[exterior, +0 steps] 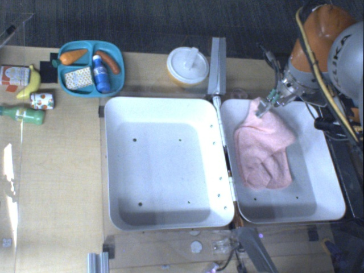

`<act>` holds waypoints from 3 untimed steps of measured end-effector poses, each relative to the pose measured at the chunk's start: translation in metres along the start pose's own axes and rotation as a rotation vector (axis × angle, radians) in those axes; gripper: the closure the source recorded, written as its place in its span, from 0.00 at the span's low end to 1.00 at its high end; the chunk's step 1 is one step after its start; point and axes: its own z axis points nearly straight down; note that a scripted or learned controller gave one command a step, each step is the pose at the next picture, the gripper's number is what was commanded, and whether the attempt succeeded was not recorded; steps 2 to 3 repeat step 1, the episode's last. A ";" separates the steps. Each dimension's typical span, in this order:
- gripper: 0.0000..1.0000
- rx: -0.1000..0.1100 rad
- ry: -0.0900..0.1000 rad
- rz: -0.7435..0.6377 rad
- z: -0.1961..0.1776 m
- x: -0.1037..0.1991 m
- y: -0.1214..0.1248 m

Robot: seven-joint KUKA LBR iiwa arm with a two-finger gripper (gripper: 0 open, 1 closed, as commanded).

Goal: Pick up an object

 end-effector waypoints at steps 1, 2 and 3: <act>1.00 -0.001 0.000 -0.260 -0.018 0.051 0.030; 1.00 -0.001 0.000 -0.260 -0.018 0.051 0.030; 1.00 -0.001 0.000 -0.260 -0.018 0.051 0.030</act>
